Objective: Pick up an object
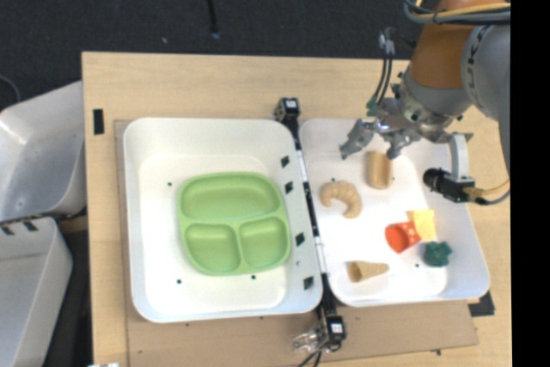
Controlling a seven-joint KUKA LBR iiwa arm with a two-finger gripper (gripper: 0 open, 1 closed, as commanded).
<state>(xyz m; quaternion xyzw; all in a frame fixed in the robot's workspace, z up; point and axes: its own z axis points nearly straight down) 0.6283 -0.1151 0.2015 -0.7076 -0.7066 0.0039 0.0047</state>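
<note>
My gripper (375, 143) hangs over the back of the right bin (331, 133), open, with nothing between its spread fingers (353, 142). Just in front of it stands a short tan cylinder (376, 170). A croissant-shaped piece (342, 197) lies to the cylinder's left. Further forward sit a red piece (398, 236), a yellow block (422, 224) touching it, and a dark green lump (436, 253). A tan cone (367, 271) lies near the bin's front wall.
The left bin (146, 150) holds a light green divided tray (234, 222). A raised divider (305, 202) separates the two bins. The wooden bench (172, 73) surrounds both bins, with white containers (34, 150) off its left side.
</note>
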